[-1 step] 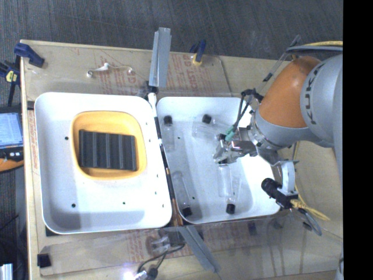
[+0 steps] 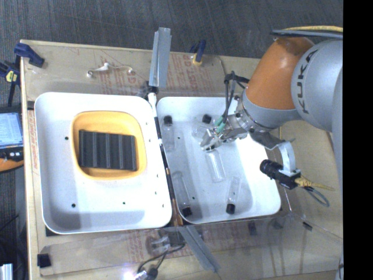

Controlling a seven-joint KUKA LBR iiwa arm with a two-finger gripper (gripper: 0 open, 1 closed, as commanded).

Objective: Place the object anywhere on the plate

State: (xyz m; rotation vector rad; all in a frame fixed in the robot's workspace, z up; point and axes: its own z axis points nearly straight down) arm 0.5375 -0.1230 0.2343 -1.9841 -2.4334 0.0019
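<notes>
End effector (image 2: 211, 140) sits low over the upper middle of the right bin (image 2: 265, 200); whether it is apart or clamped cannot be told. Several clear tubes with black caps lie in that bin: one (image 2: 217, 167) just below the end effector, another (image 2: 232, 196) near the front wall. Yellow plate (image 2: 108, 121) with dark ribbed insert rests in the left bin (image 2: 52, 203).

A plate (image 2: 108, 144) lies in my left bin (image 2: 52, 203); my tool (image 2: 213, 139) hangs over the right bin (image 2: 262, 197), with tubes (image 2: 216, 167) inside.
</notes>
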